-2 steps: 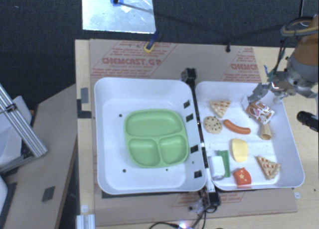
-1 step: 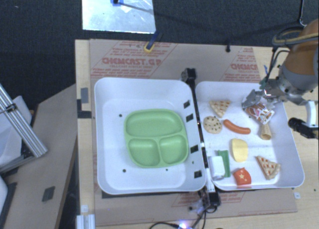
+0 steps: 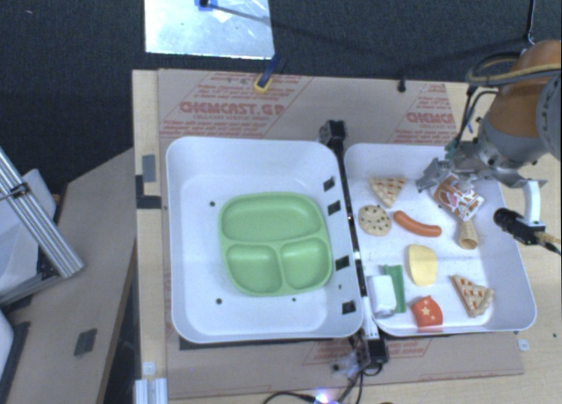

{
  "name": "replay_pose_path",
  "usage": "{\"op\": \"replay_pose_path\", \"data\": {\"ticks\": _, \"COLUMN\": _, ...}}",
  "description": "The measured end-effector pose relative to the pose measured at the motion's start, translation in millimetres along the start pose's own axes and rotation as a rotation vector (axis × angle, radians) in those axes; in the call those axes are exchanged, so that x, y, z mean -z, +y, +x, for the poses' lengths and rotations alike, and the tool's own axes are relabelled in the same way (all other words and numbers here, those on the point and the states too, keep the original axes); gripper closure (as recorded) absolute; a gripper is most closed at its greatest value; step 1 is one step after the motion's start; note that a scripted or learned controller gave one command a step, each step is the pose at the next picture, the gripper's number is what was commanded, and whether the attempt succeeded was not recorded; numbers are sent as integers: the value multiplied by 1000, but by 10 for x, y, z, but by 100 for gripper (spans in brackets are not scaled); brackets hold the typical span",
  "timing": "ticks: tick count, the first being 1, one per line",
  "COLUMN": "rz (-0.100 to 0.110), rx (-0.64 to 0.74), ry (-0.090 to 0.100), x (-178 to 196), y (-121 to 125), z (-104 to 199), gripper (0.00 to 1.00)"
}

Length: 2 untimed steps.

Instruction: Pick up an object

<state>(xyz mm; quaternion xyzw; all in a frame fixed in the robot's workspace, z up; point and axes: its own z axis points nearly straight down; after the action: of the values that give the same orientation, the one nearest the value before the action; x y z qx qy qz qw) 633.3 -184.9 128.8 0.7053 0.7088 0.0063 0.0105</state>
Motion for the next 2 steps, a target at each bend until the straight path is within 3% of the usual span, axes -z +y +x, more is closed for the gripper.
{"op": "replay_pose_path", "data": {"ticks": 1, "rz": 2, "rx": -1, "ry": -1, "x": -44, "y": -3, "z": -7, "gripper": 0}}
{"op": "replay_pose_path", "data": {"ticks": 2, "rz": -3, "rx": 2, "ry": -5, "x": 68, "y": 12, "z": -23, "gripper": 100}}
